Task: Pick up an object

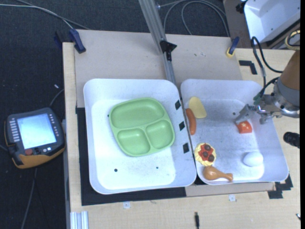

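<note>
In the right bin (224, 90) lie several toy foods. A small red piece (244, 127) sits at mid right, and a white egg-shaped piece (252, 159) is nearer the front. Along the left wall lie a yellow piece (197, 107) and an orange sausage (191, 121). A round pizza piece (205, 153) and a brown drumstick (217, 174) are at the front left. My gripper (249, 119) hangs low over the red piece, open, with one finger on each side just above it. Nothing is between the fingers.
The left bin (100, 109) holds a green divided plate (142, 126). A metal pole (155, 18) slants down to the gap between the bins. A teach pendant (33, 136) lies on the floor at the left. Blue clamps grip the bench's far edge.
</note>
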Controlling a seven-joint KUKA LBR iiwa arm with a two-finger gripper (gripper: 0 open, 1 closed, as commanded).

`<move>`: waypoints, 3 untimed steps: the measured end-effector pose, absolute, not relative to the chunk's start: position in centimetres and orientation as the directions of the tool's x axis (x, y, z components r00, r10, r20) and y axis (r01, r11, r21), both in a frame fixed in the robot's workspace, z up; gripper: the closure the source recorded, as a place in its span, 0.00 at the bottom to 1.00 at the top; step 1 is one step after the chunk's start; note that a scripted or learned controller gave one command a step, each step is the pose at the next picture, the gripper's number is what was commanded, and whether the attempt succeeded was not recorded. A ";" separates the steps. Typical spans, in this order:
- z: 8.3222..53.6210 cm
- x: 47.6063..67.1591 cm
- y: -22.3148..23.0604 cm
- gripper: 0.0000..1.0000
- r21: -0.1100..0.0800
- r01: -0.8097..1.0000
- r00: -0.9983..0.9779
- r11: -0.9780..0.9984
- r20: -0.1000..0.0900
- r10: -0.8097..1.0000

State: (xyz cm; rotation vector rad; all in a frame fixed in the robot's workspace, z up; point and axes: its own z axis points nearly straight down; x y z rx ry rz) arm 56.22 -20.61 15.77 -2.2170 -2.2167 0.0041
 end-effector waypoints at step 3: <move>17.3 56.8 -21.0 1.00 0.006 1.000 0.000 0.000 -0.002 1.000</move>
